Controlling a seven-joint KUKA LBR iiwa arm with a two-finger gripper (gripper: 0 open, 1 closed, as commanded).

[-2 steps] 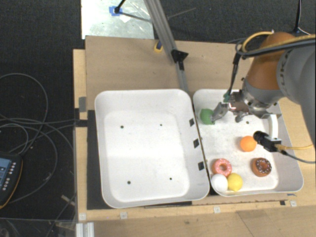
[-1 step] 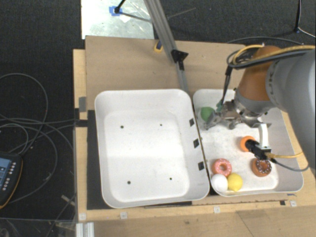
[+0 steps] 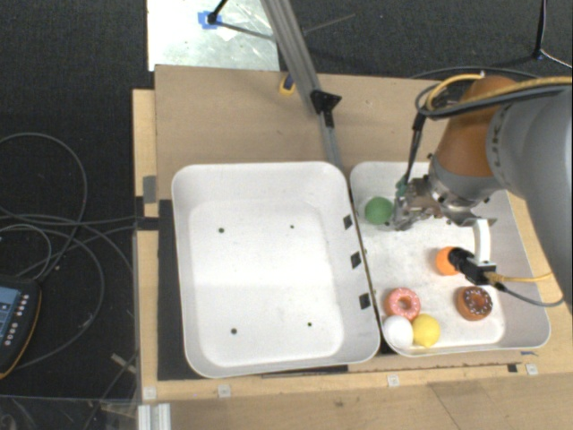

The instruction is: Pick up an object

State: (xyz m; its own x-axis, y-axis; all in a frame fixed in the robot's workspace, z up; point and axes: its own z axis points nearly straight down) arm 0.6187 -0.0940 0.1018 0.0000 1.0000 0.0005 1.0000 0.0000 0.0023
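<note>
The arm (image 3: pixel 501 141) reached in from the right and hung over the upper part of the right-hand bin (image 3: pixel 528 330). Its jaws (image 3: pixel 405 211) sat low over the bin floor, just right of a green ball (image 3: pixel 378 210). How far apart they stood could not be told; the dark wrist hardware hid them, and nothing could be seen held between them. Whether they touched the green ball could not be told either, though they were very close to it.

The green ball lay near the bin's upper left corner. An orange ball (image 3: pixel 446 261) sat lower and to the right, partly behind a black fitting on the arm's cable. Along the bin's lower edge lay a pink-frosted doughnut (image 3: pixel 403 303), with a white ball (image 3: pixel 397 332) and a yellow ball (image 3: pixel 426 331) touching side by side just below it. A chocolate doughnut (image 3: pixel 474 303) rested well to the right of the pink one.

The left-hand bin (image 3: pixel 192 240) stood beside it on the brown table (image 3: pixel 224 115).
</note>
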